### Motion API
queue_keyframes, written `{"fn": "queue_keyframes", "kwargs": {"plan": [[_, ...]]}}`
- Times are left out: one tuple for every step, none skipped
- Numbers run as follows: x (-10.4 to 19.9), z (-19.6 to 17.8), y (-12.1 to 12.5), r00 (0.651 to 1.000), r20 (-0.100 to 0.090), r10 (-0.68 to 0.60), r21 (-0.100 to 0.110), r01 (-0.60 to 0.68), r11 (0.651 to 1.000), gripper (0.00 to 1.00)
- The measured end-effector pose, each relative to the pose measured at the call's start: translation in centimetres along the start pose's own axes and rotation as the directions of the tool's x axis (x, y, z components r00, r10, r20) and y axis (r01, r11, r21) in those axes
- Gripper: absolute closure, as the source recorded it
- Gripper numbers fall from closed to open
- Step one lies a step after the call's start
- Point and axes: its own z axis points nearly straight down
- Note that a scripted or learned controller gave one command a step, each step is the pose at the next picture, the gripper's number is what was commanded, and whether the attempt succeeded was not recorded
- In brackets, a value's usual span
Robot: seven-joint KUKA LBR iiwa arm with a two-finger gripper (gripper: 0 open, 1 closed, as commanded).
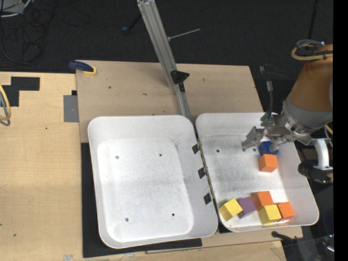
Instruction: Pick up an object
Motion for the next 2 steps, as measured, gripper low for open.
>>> {"fn": "queue_keyframes", "kwargs": {"plan": [[0.5,6.4,-0.1,1.0,0.0,-0.001,0.001,0.001,1.0,0.0],[0.6,11.6,0.0,1.0,0.002,0.001,-0.007,-0.001,1.0,0.0]]}}
